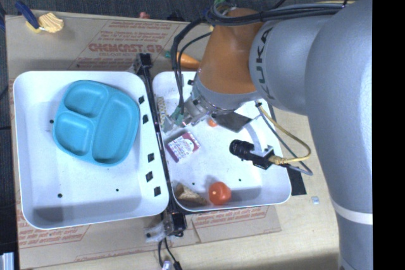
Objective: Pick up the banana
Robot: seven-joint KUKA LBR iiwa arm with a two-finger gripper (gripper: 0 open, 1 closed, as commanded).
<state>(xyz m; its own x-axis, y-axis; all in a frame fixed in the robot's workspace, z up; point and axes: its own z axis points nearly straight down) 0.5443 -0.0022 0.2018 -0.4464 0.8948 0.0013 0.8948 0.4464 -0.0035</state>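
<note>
The arm point(297, 54) sweeps in from the right and sits low over the right bin point(278, 190), and its grey bulk and orange band cover most of that bin's upper half. The gripper point(183, 114) is tucked under the wrist against the bin's left wall, beside the divider. It is too shadowed and crowded by cables to tell whether it is released or clenched, and nothing can be seen held in it.

The banana is hard to call. An orange-yellow sliver point(186, 61) pokes out at the bin's upper rim, just left of the orange band, mostly hidden behind the arm. It could be the banana, but I cannot tell.

Below the gripper lies a red-and-white packet point(182, 147), tilted on the bin floor. At the lower edge a red ball point(219, 193) sits just beside a brown lump point(188, 195), whose shape is blurred. A small red speck point(212, 123) peeks out under the wrist.

In the left bin point(31, 199) lies a blue divided plate point(95, 120), well apart from the arm.
</note>
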